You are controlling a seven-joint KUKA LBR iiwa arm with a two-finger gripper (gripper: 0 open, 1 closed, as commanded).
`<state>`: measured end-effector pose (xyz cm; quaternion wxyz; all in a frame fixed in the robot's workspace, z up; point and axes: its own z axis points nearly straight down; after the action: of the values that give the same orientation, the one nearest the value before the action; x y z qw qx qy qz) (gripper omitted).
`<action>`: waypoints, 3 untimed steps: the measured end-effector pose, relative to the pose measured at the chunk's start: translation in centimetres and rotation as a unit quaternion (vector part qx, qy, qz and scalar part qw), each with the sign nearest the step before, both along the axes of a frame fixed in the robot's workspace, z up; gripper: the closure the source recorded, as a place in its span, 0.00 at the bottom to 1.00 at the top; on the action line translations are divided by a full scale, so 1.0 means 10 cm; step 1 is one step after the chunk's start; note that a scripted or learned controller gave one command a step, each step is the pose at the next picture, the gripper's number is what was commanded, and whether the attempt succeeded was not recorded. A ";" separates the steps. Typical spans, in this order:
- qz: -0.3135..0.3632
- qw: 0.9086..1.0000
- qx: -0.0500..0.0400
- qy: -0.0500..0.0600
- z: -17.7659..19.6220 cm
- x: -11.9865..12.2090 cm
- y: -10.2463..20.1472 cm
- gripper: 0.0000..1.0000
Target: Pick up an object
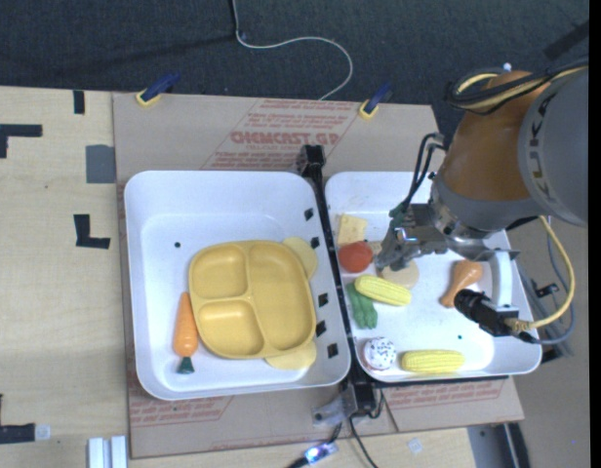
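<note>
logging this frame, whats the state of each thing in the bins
yellow tray: flat in left bin, compartments bare
carrot: lying beside tray's left edge
tomato: right bin, near divider
corn cob: lying by tomato
second corn cob: lying at front wall
hand: low over right bin

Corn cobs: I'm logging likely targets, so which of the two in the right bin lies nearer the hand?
The upper corn cob, lying just below the hand beside the tomato; the other corn cob lies by the bin's front wall.
</note>
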<state>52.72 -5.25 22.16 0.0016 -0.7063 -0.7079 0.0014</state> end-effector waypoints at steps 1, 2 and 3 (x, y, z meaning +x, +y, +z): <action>-0.001 1.000 -0.001 -0.001 -0.06 0.09 -0.15 1.00; 0.000 1.000 0.000 -0.001 0.06 0.12 0.01 1.00; 0.000 1.000 0.000 -0.001 0.08 0.12 -0.01 1.00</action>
<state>53.88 -5.33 23.00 0.0009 -0.7065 -0.7077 0.0006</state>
